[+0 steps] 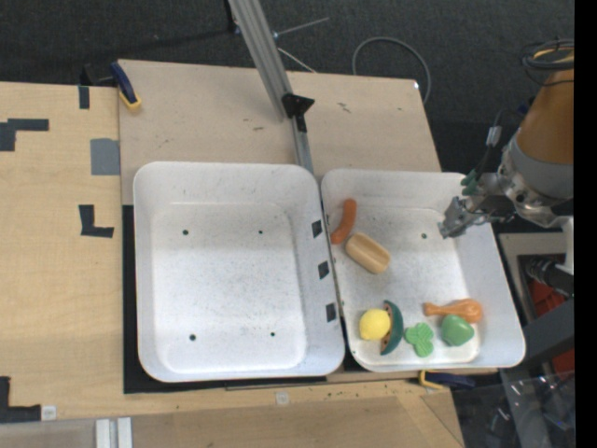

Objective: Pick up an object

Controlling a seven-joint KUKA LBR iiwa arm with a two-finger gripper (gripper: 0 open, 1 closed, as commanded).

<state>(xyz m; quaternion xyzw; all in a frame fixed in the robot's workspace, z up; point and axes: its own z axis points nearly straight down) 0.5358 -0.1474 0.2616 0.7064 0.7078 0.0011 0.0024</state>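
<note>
Our hand (455,220) hangs over the top right side of the right bin (410,189), and we cannot tell if it is wide or narrow; we see nothing in it. We have not picked a toy yet. The nearest one is the tan bread roll (367,253), just left of the hand and a bit lower, touching the orange sausage (344,220). We think the roll is hard to grab alone. Far below the hand sit the yellow lemon (374,325), the green toys (438,333) and the orange carrot (454,310), all bunched up. We should come straight down and squeeze slowly.
</note>
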